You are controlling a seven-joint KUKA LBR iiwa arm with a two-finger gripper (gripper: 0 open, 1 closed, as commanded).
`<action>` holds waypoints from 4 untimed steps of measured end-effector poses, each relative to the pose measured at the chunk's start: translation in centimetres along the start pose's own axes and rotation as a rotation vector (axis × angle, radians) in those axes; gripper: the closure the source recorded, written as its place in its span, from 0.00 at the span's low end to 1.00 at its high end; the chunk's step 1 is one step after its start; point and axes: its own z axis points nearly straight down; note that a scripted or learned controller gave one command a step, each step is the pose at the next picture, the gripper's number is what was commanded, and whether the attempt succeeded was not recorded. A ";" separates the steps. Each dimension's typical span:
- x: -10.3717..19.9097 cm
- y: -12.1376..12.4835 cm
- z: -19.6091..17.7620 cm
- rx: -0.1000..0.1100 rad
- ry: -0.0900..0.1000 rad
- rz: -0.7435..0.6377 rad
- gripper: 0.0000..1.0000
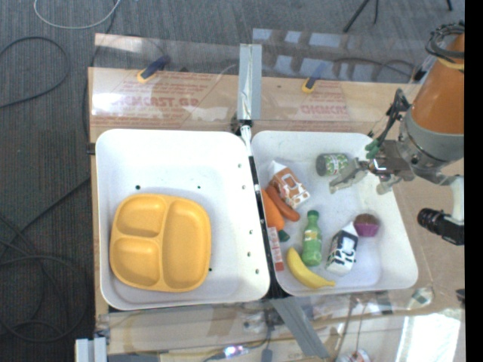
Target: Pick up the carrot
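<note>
The carrot [273,208] is orange and lies along the left wall of the right bin [392,274], running from upper left to lower right. An orange-and-white carton [290,187] touches its upper end. My gripper [364,182] hangs over the upper right part of the same bin, well to the right of the carrot. It is open, its two grey fingers spread, with nothing between them. A green can [333,163] lies just left of the gripper.
The right bin also holds a green bottle [311,238], a banana [306,270], a black-and-white carton [343,251] and a purple item [367,225]. A yellow divided plate [160,241] sits in the left bin [173,157].
</note>
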 end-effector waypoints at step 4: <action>1.0 -0.8 17.3 -0.066 -0.030 0.030 0.00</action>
